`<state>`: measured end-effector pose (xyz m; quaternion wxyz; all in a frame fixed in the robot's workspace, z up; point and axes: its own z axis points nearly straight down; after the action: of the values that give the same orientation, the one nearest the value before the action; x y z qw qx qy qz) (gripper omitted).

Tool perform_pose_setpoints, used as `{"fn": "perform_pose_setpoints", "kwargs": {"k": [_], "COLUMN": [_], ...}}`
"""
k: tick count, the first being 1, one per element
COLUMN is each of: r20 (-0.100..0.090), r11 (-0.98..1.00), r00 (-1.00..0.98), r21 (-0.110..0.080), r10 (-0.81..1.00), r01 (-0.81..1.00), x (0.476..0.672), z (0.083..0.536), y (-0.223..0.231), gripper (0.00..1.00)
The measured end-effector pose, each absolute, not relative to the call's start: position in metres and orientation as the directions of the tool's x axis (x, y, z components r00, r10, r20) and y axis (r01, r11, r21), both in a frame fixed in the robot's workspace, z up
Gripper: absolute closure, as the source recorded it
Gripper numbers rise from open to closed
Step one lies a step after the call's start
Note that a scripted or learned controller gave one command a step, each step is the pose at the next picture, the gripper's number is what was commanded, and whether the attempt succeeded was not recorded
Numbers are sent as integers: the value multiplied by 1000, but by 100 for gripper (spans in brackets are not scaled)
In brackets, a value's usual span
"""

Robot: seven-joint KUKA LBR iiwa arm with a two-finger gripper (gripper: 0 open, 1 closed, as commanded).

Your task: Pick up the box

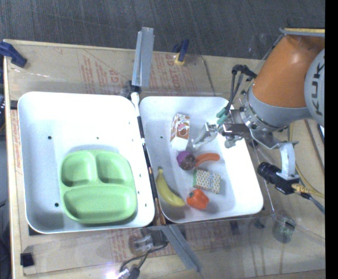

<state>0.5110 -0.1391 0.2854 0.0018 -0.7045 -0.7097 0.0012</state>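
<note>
The box (pixel 180 127), a small brown and white carton, lies in the right bin (pixel 245 197), close to that bin's far wall and a little toward its left side; it looks tilted, standing partly on edge, though the slant of the view makes that hard to settle. The gripper (pixel 207 135) hangs just to the right of the box, near it but apart from it, and nothing sits between its fingers; whether those fingers are spread or pressed together I cannot tell, since they show as a small pale blur.

Nearer than the box lie a purple fruit (pixel 186 160) and an orange carrot (pixel 208 157), then a patterned packet (pixel 208 181), a red-orange pepper (pixel 197 199) and a banana (pixel 168 190); the green tray (pixel 98 186) lies in the left bin (pixel 35 106), well apart from the box.

The step in hand, as I judge it, is the approach; to do it well the gripper should shift left until it is centred over the box, turn so the fingers straddle its narrow width, descend clear of the purple fruit, and close only once the carton is truly between the pads; a glancing touch could tip it over.
</note>
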Motion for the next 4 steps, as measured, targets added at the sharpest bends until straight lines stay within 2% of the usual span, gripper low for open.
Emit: {"fn": "perform_pose_setpoints", "kwargs": {"k": [1,2,3,4], "r20": [0,0,-2,-3], "r11": [61,-87,-80,-80], "r00": [-61,87,80,80], "r21": [-5,0,0,0], "r10": [998,996,997,997], "r01": [998,996,997,997], "x": [508,498,499,499], "z": [227,99,109,109], "y": [-197,-210,-211,-211], "gripper": [0,0,100,0]}}
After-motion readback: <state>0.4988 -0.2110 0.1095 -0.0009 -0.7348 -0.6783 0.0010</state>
